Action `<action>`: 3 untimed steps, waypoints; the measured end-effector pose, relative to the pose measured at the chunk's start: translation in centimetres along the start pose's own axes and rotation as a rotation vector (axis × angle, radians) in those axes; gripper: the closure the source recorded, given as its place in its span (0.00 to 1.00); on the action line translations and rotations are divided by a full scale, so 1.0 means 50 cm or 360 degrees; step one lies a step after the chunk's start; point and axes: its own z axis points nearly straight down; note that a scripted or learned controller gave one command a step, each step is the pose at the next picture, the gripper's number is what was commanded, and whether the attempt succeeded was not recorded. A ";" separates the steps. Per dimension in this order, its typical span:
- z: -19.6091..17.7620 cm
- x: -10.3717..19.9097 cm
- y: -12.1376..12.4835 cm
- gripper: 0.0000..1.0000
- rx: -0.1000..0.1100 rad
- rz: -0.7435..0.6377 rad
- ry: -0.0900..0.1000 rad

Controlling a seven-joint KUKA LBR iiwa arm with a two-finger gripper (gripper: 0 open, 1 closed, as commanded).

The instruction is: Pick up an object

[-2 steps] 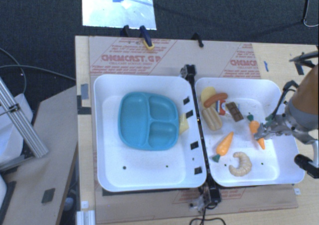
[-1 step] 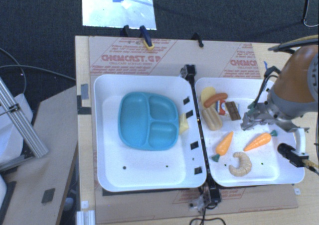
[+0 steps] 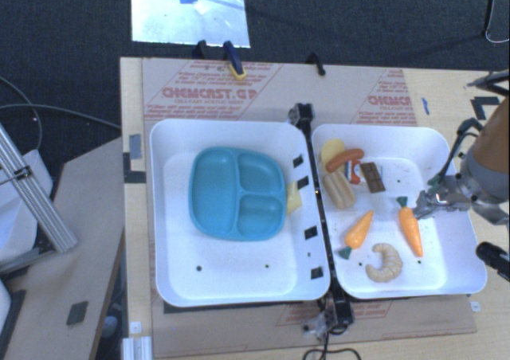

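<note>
A dark carpeted floor surrounds the wooden bench [image 3: 263,84], which bears two white bins. The left bin [image 3: 171,215] holds a blue divided plate [image 3: 237,193]. In the right bin [image 3: 446,271] lie a sausage [image 3: 344,159], a brown block [image 3: 372,177], two carrots [image 3: 358,228] [image 3: 410,230] and a croissant [image 3: 384,262]. At the right edge the gripper [image 3: 422,205] sits just beside the larger carrot's top; whether its jaws are apart or together, I cannot tell.
</note>
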 end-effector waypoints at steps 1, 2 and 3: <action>0.004 0.141 -0.012 1.00 0.0002 -0.0020 0.0010; 0.004 0.132 -0.013 0.00 0.0001 -0.0008 0.0004; -0.054 0.301 0.026 0.00 -0.0004 -0.0025 0.0010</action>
